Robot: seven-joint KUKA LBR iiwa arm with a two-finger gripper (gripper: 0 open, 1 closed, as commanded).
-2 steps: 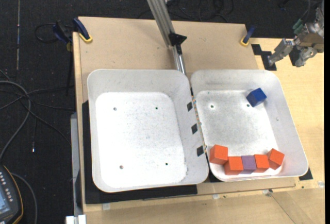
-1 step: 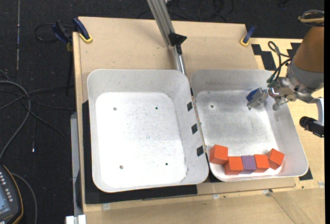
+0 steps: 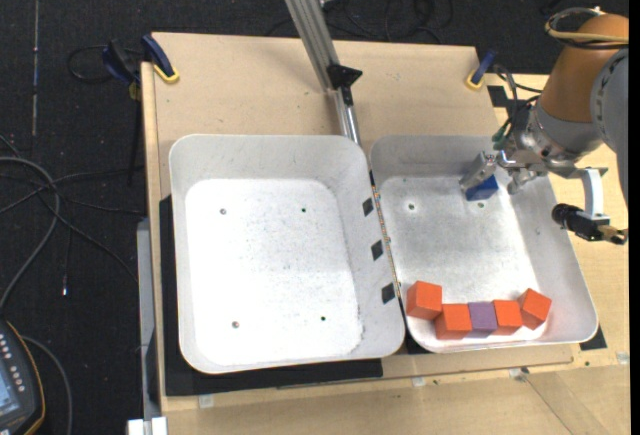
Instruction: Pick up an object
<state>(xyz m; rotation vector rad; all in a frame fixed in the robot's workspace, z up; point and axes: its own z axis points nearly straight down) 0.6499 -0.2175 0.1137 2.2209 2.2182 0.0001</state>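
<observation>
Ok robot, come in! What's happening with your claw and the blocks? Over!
Gripper over right bin, far end. Blue block right at its tip; hold unclear. Orange and purple blocks rowed along near edge, well apart.

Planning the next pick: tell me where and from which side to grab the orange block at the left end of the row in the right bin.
Take the leftmost orange block from above, fingers on its near and far faces. Its left side is open, but its right side meets the next orange block, and the bin's near wall lies close behind the row. This is a judgement from one slanted view.
</observation>
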